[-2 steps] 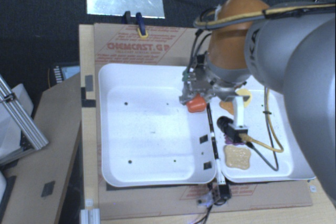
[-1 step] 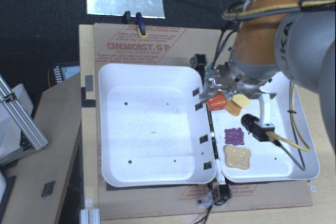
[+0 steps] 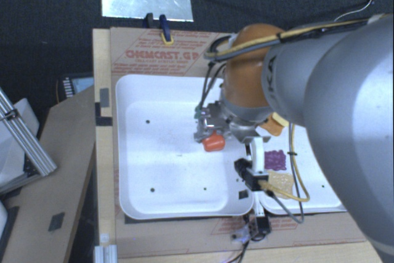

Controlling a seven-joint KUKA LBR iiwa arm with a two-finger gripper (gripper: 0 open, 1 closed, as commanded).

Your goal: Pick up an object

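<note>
You see the gripper (image 3: 208, 132) over the left bin (image 3: 141, 151), fingers clamped on an orange block (image 3: 214, 143).

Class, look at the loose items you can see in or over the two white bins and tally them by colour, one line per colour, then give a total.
Orange: 2 (orange block, orange piece)
Purple: 1 (purple object)
Tan: 1 (tan object)
Total: 4
</note>
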